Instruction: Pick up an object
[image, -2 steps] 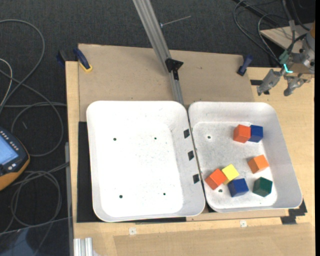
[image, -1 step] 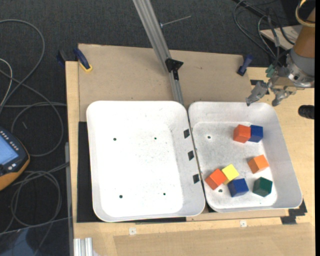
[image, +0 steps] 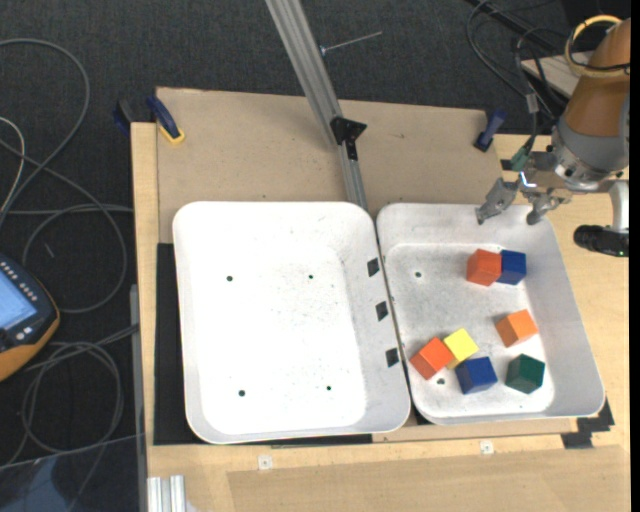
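The right bin (image: 560, 300) holds several blocks. An orange-red block (image: 484, 267) touches a blue block (image: 512, 266) near the back. An orange block (image: 516, 326) lies mid-right. Toward the front sit a second orange block (image: 433, 357), a yellow block (image: 461, 344), a blue block (image: 476, 374) and a dark green block (image: 525, 373). My gripper (image: 517, 207) hangs open above the bin's back rim, its two fingers spread with nothing between them. It is behind and slightly right of the orange-red and blue pair.
The left bin (image: 200, 300) lies beside the right one. A slanted metal pole (image: 320, 90) crosses the back of the bench. Blue clamps (image: 165, 118) hold the board's back corners. Cables and a handheld pendant (image: 20, 310) lie on the floor at left.
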